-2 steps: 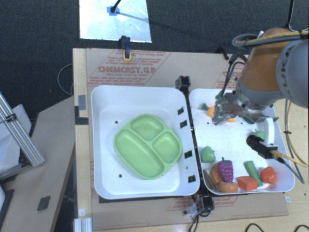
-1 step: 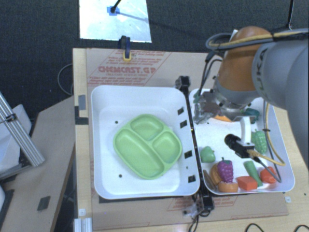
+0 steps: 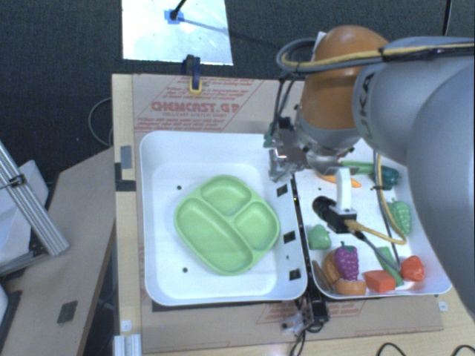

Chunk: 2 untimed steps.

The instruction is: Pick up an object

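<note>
Arm [image 3: 415,87] overhangs toy food [image 3: 346,260] in right bin [image 3: 386,294]; gripper [image 3: 278,165] state unclear, near green tray [image 3: 223,225].

Purple grapes [image 3: 346,261]: sitting as a small bumpy cluster.
Green divided plate [image 3: 226,223]: lying flat, three compartments facing up, well left of the grapes.
Red block [image 3: 380,280]: lying just right of the grapes.
Orange piece [image 3: 349,288]: lying against the grapes' near side.
Small green piece [image 3: 319,237]: sitting just up-left of the grapes.

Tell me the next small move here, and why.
Probably slide the gripper a little toward the right bin, over the grapes. It hangs above the divider between the bins, with no toy beneath it; the toys lie in that bin, while the left bin holds a plate.
</note>
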Tool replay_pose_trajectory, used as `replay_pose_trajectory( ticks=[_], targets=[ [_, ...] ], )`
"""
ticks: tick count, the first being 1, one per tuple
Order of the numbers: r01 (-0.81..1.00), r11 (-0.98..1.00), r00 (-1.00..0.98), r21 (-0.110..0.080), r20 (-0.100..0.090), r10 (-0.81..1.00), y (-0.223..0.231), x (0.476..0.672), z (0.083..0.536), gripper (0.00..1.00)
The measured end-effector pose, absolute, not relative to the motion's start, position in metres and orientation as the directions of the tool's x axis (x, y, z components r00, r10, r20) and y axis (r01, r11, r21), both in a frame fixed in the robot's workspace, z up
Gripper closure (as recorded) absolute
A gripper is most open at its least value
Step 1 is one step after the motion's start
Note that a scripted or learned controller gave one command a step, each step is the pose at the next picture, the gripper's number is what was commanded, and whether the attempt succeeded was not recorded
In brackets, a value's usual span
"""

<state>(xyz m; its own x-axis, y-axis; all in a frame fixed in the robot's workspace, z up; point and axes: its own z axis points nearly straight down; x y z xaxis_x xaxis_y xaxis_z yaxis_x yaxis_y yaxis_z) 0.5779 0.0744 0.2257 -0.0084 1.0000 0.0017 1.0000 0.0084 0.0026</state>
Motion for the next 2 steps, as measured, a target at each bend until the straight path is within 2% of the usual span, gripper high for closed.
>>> replay_pose_trajectory(
  ticks=[1,2],
  targets=[
    [1.0,0.003,-0.003,0.002,0.001,1.0,0.069,0.584,0.225,1.0],
    [1.0,0.006,-0.006,0.0,0.0,1.0,0.082,0.582,0.214,1.0]
  ],
)
